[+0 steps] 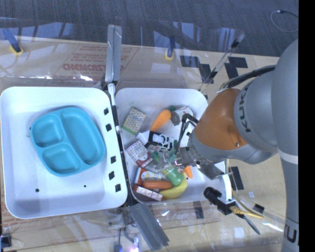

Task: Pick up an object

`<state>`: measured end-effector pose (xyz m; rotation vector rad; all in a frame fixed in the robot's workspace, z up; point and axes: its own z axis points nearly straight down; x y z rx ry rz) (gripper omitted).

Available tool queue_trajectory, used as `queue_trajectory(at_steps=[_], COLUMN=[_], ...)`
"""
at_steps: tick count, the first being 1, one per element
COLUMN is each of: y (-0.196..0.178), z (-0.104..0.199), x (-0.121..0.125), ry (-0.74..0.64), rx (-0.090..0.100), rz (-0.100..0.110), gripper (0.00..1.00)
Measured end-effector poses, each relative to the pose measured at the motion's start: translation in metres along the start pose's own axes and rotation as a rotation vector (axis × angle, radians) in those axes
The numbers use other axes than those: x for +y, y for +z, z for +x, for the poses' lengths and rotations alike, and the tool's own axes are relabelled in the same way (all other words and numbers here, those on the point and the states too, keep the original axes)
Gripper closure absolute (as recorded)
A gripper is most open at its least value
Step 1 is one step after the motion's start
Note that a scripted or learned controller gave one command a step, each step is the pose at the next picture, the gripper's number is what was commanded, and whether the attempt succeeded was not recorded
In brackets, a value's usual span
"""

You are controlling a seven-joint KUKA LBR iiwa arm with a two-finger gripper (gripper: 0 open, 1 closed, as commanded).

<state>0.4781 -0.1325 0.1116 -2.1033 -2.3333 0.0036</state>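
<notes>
The right bin (147,96) holds a heap of small things. Among them are an orange carrot (160,119), a green-and-white packet (134,121), a black-and-white box (158,139), a yellow banana (174,190), a green piece (175,176) and a red stick (157,184). My gripper (174,159) hangs low over the middle of the heap, just above the green piece and the banana. The arm's orange band and wrist cover its upper part.
In the left bin (21,193) lies a blue three-compartment plate (67,139). A dark divider with black clips (113,140) runs between the two bins. The big grey arm (273,114) covers the right bin's right side.
</notes>
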Motion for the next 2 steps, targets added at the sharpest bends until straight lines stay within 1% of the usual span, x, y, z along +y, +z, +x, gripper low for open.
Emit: queue_trajectory(at_steps=[1,2], y=[0.009,-0.115], z=[0.003,0.074], x=[0.029,0.027], ry=[0.021,0.000], rx=[0.002,0.002], rz=[0.002,-0.001], gripper=[1.00,1.00])
